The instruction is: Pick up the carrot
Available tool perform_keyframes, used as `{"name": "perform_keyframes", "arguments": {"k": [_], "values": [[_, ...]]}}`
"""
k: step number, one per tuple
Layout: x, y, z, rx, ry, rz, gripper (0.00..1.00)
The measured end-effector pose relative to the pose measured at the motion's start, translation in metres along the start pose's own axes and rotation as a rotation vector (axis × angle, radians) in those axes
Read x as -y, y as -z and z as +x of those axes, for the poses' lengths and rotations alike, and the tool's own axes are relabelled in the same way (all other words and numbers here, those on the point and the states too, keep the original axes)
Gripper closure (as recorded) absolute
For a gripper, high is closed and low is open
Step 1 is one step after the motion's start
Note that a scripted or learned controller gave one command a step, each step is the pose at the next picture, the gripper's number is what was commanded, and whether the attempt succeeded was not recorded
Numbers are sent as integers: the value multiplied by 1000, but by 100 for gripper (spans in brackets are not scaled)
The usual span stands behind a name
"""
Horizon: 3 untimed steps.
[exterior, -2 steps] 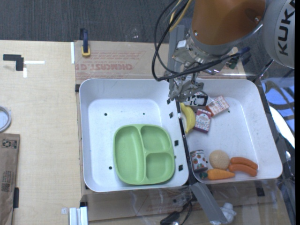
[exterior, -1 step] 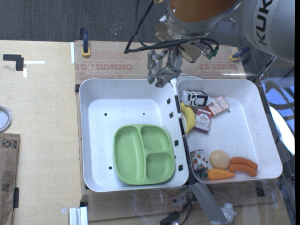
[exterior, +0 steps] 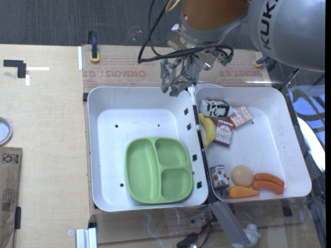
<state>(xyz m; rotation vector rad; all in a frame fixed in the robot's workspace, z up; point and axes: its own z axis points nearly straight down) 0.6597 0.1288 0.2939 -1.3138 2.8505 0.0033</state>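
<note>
A: Right bin [exterior: 289, 128], open room?
B: Bare floor through the middle and along the far-right wall; things crowd the dividing rim and the near edge.

A: Carrot [exterior: 243, 192]?
B: Near edge, lying flat, touching a round bun [exterior: 241, 175]; two sausages [exterior: 268, 183] just beside; a small can [exterior: 219, 176] at its tip.

A: Elsewhere?
B: Banana [exterior: 208, 129] and cartons [exterior: 223, 133] far-left; green plate [exterior: 159, 169] in left bin [exterior: 103, 149].

A: Gripper [exterior: 176, 81]?
B: Above the far rim, holding nothing; finger spread, cannot tell.

We are seeing even, bright overhead light washing the two shallow white plastic bins [exterior: 103, 154], casting only soft shadows. Glare is blooming at the right edge, and the big grey arm [exterior: 289, 19] is looking slightly blurred.
</note>
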Motion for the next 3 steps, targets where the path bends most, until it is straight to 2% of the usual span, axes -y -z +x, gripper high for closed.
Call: {"name": "perform_keyframes", "arguments": {"k": [1, 2, 3], "values": [[38, -102, 44, 0, 150, 0, 100], [31, 149, 89, 1, 274, 2, 100], [109, 103, 127, 0, 51, 1, 100]]}}
